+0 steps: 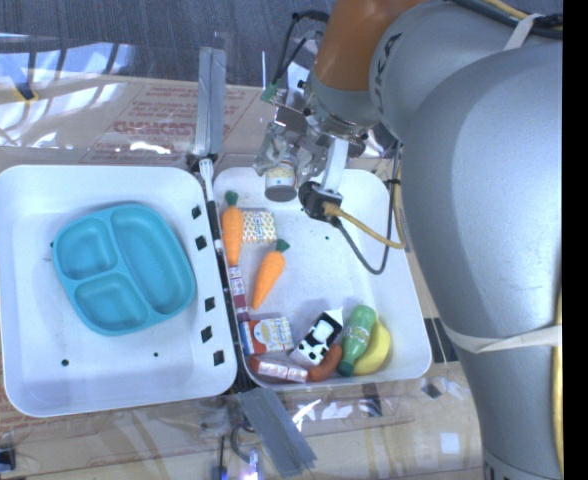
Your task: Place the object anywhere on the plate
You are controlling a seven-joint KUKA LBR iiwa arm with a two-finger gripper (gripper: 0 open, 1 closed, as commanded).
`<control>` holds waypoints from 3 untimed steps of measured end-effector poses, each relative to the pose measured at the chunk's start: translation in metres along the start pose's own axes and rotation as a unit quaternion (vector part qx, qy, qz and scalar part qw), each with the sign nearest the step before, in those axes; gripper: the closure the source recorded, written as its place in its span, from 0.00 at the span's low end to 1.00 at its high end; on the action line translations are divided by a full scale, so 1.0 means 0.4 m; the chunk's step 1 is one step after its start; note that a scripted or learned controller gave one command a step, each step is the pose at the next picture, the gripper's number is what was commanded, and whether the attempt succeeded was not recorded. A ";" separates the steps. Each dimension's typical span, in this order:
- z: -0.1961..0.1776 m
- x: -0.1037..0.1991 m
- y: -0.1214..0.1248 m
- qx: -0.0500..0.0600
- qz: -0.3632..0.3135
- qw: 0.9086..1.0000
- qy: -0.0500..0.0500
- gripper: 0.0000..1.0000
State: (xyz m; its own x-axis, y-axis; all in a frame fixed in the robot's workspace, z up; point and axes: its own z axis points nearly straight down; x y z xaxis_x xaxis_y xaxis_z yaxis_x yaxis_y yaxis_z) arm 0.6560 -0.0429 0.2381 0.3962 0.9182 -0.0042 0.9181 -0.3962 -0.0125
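red print runs across the cardboard sheet [164, 118] behind the two bins, its letters too blurred to read. small packets [271, 330] in the right bin [399, 298] carry coloured labels, also too small to read. no brand, number or sign is readable anywhere else.

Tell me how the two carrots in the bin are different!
The left carrot lies straight up and down in the picture, hard against the wall between the bins; the right carrot lies tilted, further out on the bin floor. The left carrot's green top is by the bin's far wall; the right carrot's green top sits nearer the middle. Both are orange toy carrots with green tops and tips pointing toward the camera.
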 end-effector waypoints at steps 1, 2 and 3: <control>0.125 0.119 -0.092 -0.002 -0.141 0.990 -0.001 1.00; 0.096 0.252 -0.227 -0.002 -0.253 0.967 -0.001 1.00; 0.095 0.250 -0.226 -0.002 -0.253 0.968 -0.001 0.00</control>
